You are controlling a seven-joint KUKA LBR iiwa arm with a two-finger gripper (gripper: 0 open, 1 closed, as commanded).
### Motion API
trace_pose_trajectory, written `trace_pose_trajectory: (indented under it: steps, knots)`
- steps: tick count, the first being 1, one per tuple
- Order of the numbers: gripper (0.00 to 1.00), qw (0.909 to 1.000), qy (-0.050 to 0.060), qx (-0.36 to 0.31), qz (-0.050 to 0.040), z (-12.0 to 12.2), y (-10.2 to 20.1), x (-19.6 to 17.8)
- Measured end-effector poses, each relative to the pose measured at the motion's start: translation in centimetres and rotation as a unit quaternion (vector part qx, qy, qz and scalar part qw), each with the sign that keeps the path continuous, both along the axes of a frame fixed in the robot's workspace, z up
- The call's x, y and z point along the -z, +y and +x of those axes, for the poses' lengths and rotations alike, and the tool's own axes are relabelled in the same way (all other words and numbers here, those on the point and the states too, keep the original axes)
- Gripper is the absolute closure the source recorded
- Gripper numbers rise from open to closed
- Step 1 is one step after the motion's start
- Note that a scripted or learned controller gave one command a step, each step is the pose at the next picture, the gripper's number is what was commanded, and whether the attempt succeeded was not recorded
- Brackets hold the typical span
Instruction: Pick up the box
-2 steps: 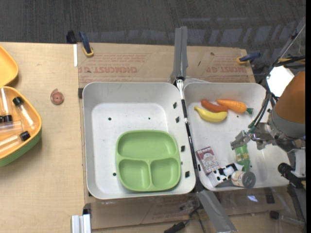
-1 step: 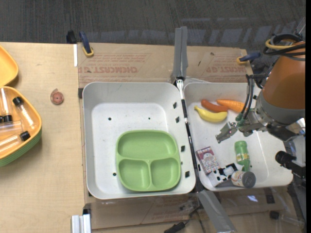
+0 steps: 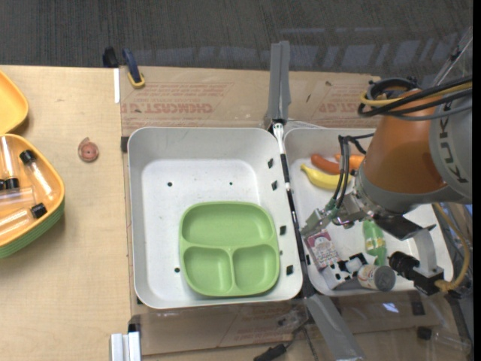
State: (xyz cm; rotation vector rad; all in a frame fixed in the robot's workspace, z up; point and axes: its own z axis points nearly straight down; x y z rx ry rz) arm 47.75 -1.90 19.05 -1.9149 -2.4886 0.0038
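Box, small, pinkish-white, lying flat

One fixed camera above the bench, looking down at a slant.

It takes in both white bins whole: the left bin sits near the middle of the view, the right bin toward the right edge. The bench's far edge runs across the top with dark floor beyond it. The arm enters from the right, close beneath the lens, covering much of the right bin.
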Motion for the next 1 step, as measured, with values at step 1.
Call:
trace_pose_trajectory:
  steps: [1]
  knots:
    - [0.0, 0.9993, 0.0, -0.037, -0.0001, 6.75, 1.48, 0.0]
